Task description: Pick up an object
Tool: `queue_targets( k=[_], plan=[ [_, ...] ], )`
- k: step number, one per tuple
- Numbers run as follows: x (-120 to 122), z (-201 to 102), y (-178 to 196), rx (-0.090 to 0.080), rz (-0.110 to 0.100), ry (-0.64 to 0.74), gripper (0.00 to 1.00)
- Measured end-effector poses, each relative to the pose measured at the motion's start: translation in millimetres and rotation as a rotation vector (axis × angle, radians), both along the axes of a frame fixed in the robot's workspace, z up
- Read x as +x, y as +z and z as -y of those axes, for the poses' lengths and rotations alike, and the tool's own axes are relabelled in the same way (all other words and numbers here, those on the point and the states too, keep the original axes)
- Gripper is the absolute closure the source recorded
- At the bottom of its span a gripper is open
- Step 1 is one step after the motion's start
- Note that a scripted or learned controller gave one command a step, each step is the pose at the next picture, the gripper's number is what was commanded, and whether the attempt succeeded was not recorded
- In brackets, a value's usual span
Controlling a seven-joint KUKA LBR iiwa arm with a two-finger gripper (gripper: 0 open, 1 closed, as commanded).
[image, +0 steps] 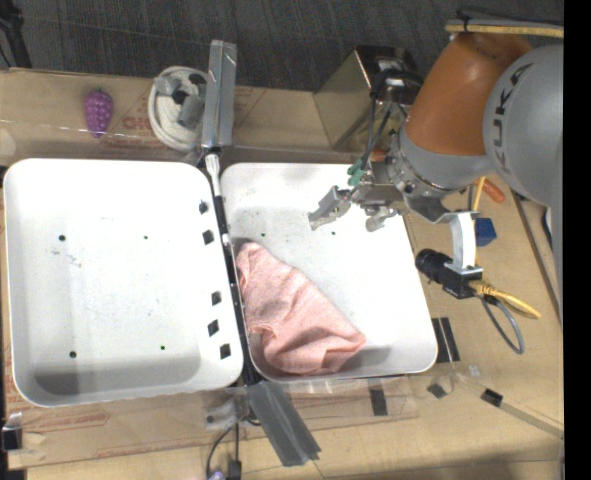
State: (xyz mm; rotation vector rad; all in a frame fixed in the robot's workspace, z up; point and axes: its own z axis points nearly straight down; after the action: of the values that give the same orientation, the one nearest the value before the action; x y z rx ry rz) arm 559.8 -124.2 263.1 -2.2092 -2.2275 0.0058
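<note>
Camera view: gripper [352, 211] hangs over far part of right bin [415, 298], fingers [327, 209] spread apart, nothing between them. Pink cloth [293, 313] lies crumpled in near-left part of same bin, against the divider, well apart from the fingers. Left bin [105, 278] sits beside it. Purple object [98, 111] and white coil [175, 103] rest on bench beyond left bin.

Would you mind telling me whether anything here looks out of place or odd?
Only small things. The pink cloth lies crumpled against the right bin's left wall, not spread flat. A purple object sits on the bench behind the left bin, outside both bins.
</note>
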Motion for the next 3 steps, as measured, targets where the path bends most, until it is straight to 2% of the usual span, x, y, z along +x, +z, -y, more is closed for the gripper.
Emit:
queue_targets(
  k=[1, 2, 3],
  plan=[
    [4, 3, 14, -0.001, 0.004, 0.209, 0.0],
    [-24, 15, -122, 0.002, 0.0, 0.321, 0.0],
    [-29, -6, -171, 0.001, 0.005, 0.359, 0.0]
  ],
)
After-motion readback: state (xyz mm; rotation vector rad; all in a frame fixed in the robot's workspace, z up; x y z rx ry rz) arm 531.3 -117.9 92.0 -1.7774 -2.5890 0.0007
